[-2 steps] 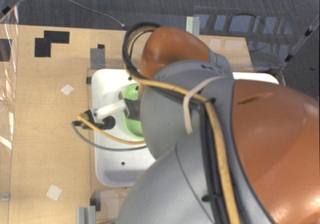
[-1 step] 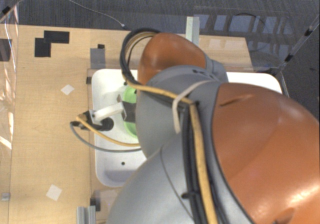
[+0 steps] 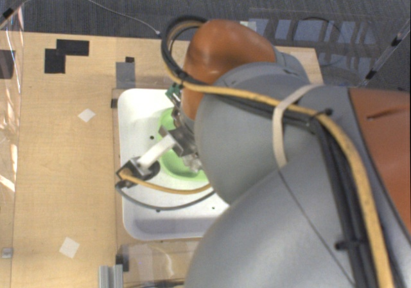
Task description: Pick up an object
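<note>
The grey arm (image 3: 308,177) is looming over the white bin (image 3: 138,152) on the worktop (image 3: 64,171), hiding most of a green object (image 3: 174,159) lying inside.

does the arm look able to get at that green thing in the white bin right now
Probably yes. The arm already reaches down into the white bin, and its wrist hardware sits right over the green object. Nothing else lies between them, though the arm hides most of the object.
</note>
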